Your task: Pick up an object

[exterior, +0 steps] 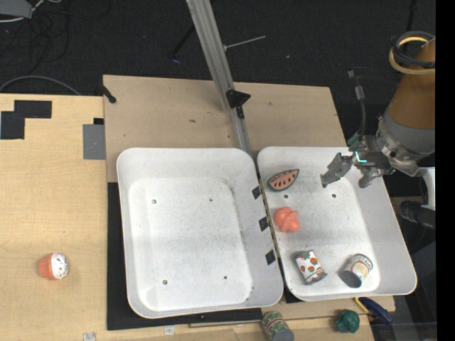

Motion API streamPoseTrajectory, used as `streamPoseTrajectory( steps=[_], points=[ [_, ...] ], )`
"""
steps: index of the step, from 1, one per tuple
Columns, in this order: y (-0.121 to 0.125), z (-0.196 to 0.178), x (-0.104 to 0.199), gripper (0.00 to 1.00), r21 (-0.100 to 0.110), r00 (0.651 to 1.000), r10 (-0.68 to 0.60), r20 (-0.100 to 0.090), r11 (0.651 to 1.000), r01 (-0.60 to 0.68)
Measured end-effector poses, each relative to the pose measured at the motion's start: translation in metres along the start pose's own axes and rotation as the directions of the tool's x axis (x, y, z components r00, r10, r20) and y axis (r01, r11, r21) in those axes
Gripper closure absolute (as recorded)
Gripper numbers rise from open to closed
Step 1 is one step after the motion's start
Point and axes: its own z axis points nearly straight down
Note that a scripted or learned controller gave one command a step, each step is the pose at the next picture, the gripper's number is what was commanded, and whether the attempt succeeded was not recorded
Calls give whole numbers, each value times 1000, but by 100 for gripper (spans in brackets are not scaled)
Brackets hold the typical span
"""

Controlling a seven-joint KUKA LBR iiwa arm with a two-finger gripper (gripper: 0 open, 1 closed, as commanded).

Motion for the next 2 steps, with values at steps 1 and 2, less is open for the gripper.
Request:
streamPoseTrajectory(
  steps=[1, 2],
  points=[
    [1, -2, -1, 0, -4, 1000, 1, 1, 1000, -1],
    [10, 48, 0, 0, 1, 1000, 0, 0, 1000, 0]
  ],
)
